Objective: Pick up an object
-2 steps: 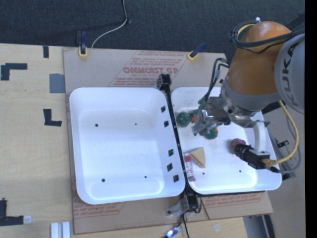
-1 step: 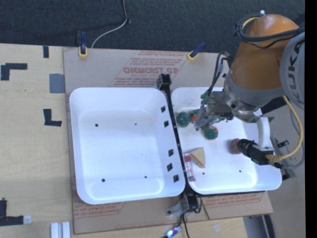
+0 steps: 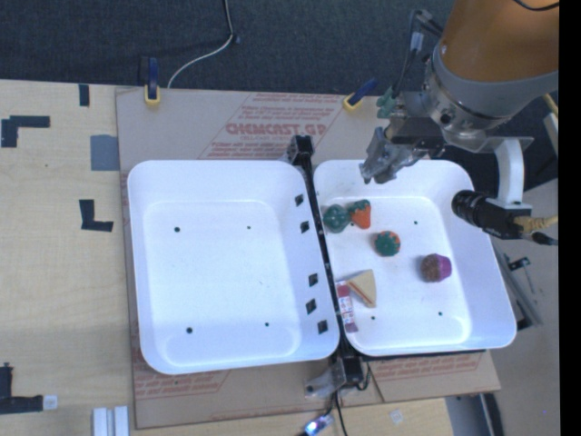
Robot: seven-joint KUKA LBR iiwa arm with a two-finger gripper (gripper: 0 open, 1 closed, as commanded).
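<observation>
My gripper hangs over the back edge of the right bin, above and behind the objects. Nothing shows between its fingers. Below it, near the divider, a teal ball touches an orange piece. A green and red ball lies mid-bin. A purple ball rests toward the right. A tan wedge sits beside a small red and white tube near the front left of that bin.
The left bin lies beside the right one, joined by a black clipped divider. Both rest on a cardboard sheet. A black cylindrical fixture juts over the right bin's right rim.
</observation>
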